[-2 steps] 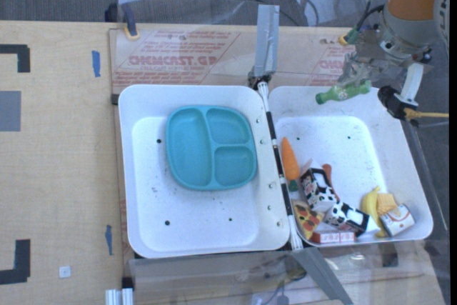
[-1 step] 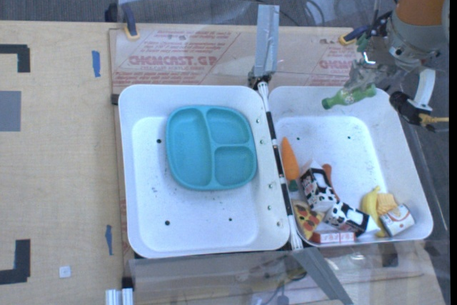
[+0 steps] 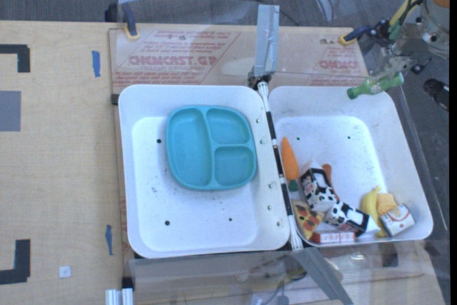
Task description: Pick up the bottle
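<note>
From my remote seat, the two white bins (image 3: pixel 143 225) read as smooth moulded plastic with a faint sheen and dark speckling on their floors. In the left one, the teal divided plate (image 3: pixel 211 147) looks like matt plastic, evenly coloured. The green bottle (image 3: pixel 373 86), at about one o'clock by the right bin's far rim, appears to be glossy plastic with a bright highlight. The end effector (image 3: pixel 391 64) above it shows dull grey metal. The surface (image 3: pixel 57 153) looks like pale, matt wood grain, with a printed brown cardboard sheet (image 3: pixel 178 57) at twelve o'clock. A cow-patterned toy (image 3: pixel 320 191) at five o'clock seems soft cloth.
</note>
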### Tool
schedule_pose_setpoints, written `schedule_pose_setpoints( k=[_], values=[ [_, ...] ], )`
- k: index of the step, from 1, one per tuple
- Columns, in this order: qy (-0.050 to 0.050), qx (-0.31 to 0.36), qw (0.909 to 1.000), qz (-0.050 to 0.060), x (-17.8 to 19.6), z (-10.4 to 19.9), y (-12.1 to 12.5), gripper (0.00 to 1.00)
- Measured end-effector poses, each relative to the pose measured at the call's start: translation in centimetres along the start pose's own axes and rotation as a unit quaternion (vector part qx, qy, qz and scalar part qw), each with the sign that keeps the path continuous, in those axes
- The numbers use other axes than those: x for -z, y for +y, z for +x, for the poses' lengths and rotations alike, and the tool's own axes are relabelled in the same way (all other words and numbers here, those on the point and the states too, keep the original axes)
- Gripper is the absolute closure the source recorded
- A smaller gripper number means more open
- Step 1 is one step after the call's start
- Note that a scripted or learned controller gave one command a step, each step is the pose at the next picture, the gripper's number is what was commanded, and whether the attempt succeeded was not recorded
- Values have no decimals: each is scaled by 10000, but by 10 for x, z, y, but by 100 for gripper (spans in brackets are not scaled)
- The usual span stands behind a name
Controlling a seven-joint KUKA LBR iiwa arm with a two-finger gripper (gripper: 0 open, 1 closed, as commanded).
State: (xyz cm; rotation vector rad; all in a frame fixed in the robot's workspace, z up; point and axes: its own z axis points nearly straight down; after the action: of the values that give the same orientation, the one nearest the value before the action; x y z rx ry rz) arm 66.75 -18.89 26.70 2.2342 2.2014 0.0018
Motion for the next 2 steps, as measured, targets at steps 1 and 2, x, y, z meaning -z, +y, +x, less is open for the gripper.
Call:
schedule_pose_setpoints(
  k=[1,2],
  values=[
    [-6,258,9997,-8,12,-24,1,100],
    [9,159,9999,15,-34,-24,-57,100]
  ],
)
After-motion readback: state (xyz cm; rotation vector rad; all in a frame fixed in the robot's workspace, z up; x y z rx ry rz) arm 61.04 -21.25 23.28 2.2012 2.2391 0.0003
